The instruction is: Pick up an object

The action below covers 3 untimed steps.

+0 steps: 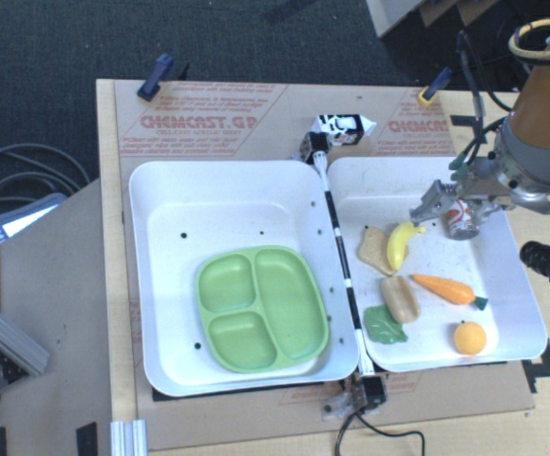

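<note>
Arm (540, 103) enters from the right, grey with an orange band, wrist angled down over the right bin (521, 283). Claw (450, 209) sits low over the bin's upper middle, near the back wall. A small red-and-silver item, possibly a can (461, 220), shows at the claw's tip; whether it is pinched between the fingers or just lying under them cannot be told, and how far the claw is spread cannot be told either.

Right bin contents, all loose on the floor of the bin:
- Banana (404, 242), yellow, just left of and below the claw, apart from it.
- Tan slice, bread-like (375, 249), touching the banana's left side.
- Carrot (444, 289), orange with a green end, lying slantwise below the banana.
- Tan roll (399, 298), left of the carrot, close to it.
- Green leafy piece (383, 326), touching the roll's lower end, by the bin's left wall.
- Orange (469, 337), near the front right corner, well apart from the claw.

Left bin (161, 198) holds a green divided tray (260, 307) with three compartments, set toward the front right.

Both bins rest side by side on a brown board on the desk (208, 122). Blue clamp (155, 76) at the board's back left corner. Cables (9, 174) coil on the floor to the left.
</note>
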{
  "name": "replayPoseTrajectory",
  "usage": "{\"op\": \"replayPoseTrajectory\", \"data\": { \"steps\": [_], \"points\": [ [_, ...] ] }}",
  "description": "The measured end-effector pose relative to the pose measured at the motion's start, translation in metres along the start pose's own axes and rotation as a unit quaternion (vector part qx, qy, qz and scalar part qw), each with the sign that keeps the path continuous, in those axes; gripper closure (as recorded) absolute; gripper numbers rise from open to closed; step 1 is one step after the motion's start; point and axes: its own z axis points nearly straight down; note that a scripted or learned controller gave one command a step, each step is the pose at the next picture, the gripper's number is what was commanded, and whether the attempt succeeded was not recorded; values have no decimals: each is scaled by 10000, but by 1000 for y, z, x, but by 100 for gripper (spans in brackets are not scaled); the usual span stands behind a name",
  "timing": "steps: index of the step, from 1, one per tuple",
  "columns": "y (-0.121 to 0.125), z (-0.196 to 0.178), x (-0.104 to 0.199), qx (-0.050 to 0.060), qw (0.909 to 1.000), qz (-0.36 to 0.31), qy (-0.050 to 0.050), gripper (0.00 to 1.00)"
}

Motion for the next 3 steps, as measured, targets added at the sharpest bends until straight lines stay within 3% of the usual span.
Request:
{"op": "replayPoseTrajectory", "data": {
  "steps": [1,2,3],
  "points": [
    [21,151,-3,17,10000,4,5,0],
    [25,170,8,-4,10000,2,3,0],
    [27,160,9,-26,10000,7,3,100]
  ]
}}
